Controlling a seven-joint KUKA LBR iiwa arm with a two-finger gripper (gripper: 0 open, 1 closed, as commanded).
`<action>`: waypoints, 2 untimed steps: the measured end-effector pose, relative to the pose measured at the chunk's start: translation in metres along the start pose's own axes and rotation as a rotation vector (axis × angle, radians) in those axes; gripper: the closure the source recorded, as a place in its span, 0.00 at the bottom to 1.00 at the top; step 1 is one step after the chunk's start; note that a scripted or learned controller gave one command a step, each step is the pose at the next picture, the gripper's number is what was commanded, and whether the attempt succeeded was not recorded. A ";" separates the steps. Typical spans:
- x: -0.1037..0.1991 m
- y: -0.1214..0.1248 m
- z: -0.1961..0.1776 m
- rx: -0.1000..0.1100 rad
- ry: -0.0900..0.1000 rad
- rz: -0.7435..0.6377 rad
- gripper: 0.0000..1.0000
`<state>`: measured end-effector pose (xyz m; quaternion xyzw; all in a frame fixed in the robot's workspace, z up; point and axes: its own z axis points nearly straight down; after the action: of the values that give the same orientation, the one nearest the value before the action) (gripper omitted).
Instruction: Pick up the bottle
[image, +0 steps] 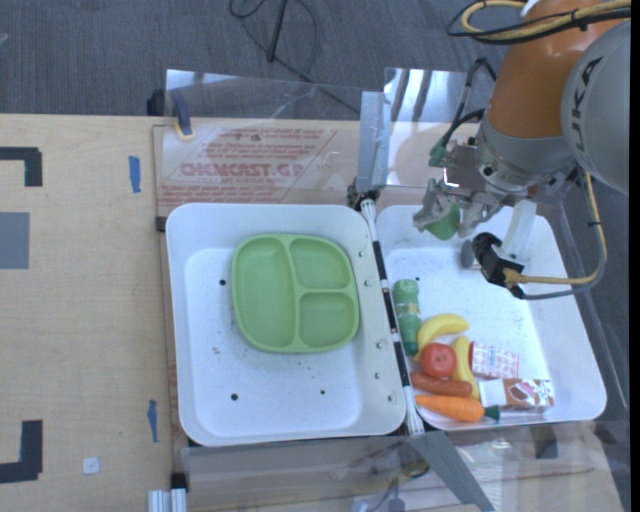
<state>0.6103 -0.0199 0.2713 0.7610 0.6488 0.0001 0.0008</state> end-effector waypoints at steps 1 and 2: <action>0.001 0.043 0.061 0.000 -0.001 0.249 1.00; 0.056 0.048 0.018 0.000 0.000 0.161 1.00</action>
<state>0.6668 0.0282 0.2535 0.8107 0.5855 0.0000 0.0008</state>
